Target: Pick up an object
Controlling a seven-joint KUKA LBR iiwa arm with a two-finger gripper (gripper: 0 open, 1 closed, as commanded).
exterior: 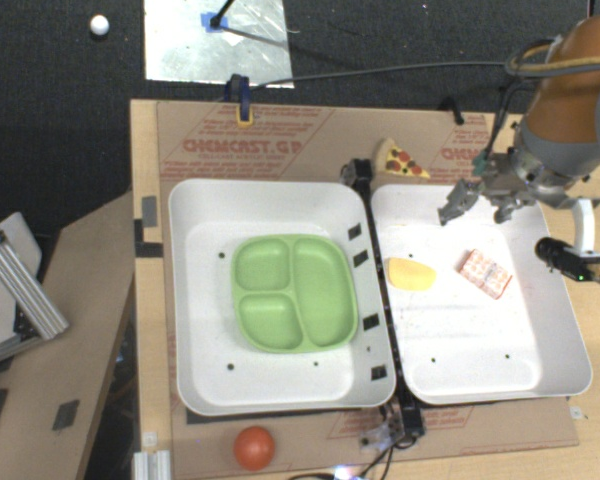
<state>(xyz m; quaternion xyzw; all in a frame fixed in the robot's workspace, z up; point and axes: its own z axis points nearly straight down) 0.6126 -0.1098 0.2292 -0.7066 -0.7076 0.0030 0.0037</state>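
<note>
In the right bin [540, 368] lie a yellow rounded piece [411, 274] near its left wall and a pink-and-white patterned block [484, 273] to the right of it. My gripper [480, 204] hangs over the bin's far part, above and apart from both. Its two fingers stand spread, with nothing between them. The left bin [195, 298] holds a green divided plate [293, 292].
A pizza-slice toy [401, 159] lies on the cardboard behind the right bin. A red ball [254, 447] sits in front of the left bin. Black clips line the seam between the bins. An aluminium frame stands at the far left.
</note>
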